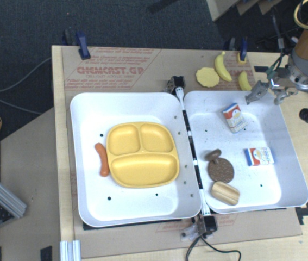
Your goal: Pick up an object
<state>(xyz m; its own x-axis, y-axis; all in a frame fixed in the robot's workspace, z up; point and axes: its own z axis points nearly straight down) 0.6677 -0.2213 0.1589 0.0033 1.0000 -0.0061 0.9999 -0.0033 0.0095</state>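
A: What is seen in the left bin point(83, 145)?

B: A red sausage point(102, 159) is laid lengthwise near the bin's left edge, just beside a yellow divided plate point(142, 154), which is set in the middle of that bin.

A: And in the right bin point(284, 145)?

B: Near the front edge, a bread roll point(225, 193) is placed, touching or nearly touching a round brown patty point(220, 169) behind it. A small brown piece point(213, 155) is seen at the patty's rear edge. Toward the back edge a small carton point(233, 117) with a red-and-white top is found, tilted. By the right edge a flat blue, white and red packet point(259, 156) is laid.

A: What is kept on the bench point(61, 145) behind that bin?

B: A yellow round slice point(208, 77), a banana point(222, 67) and a second small yellow piece point(244, 81) are set near the back edge.

A: Where is the gripper point(269, 92)?

B: It is held over the right bin's back right corner, its fingers spread apart, with nothing seen between them. None of the objects is lifted; all are left lying in the bins or on the bench
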